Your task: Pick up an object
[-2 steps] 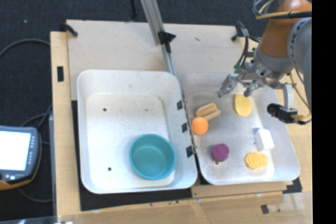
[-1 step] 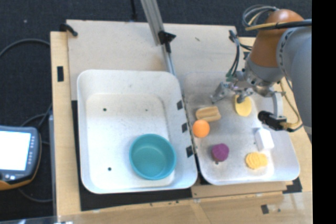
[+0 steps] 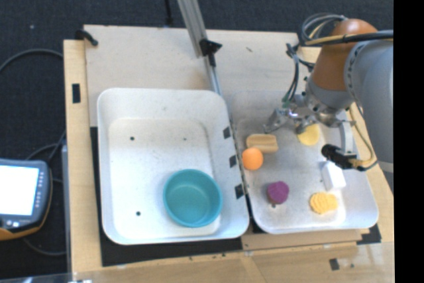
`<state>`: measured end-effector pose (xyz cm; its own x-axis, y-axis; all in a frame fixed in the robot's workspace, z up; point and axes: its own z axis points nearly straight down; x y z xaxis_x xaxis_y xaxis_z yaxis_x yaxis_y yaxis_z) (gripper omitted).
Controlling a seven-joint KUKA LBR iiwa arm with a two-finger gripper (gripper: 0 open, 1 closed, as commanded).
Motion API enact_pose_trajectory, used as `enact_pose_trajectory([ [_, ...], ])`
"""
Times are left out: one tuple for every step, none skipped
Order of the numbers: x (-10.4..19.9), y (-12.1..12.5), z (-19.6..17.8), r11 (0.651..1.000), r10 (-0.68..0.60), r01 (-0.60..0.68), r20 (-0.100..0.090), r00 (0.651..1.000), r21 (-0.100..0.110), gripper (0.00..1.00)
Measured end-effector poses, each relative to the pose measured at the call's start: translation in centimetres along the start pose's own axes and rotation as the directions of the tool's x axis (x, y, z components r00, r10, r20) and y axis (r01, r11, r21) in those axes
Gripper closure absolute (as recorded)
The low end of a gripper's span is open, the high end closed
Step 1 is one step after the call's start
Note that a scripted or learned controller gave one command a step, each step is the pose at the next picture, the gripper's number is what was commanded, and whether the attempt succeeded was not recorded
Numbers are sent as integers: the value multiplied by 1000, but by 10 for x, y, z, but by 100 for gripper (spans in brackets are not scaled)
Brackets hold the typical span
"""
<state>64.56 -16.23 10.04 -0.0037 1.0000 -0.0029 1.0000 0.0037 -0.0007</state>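
Several small toys lie in the right bin (image 3: 361,209), where the pincer (image 3: 301,117), grip state unclear, hovers beside a pale yellow piece (image 3: 308,136), probably light and best pinched across its middle.

Robotics lab: bench (image 3: 152,59), teach pendant (image 3: 20,195).

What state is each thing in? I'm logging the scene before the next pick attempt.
Teal bowl: upright, mouth up, in the left bin.
Tan block: lying flat in the right bin.
Orange ball: resting beside the block.
Purple object: resting free.
Yellow ridged object: resting free.
Pale yellow object: partly hidden under the arm.
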Motion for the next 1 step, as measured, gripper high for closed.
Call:
enact_pose_trajectory([
  [-1, 1, -13, 1000, -1, 1, 2, 1000, -5, 100],
])
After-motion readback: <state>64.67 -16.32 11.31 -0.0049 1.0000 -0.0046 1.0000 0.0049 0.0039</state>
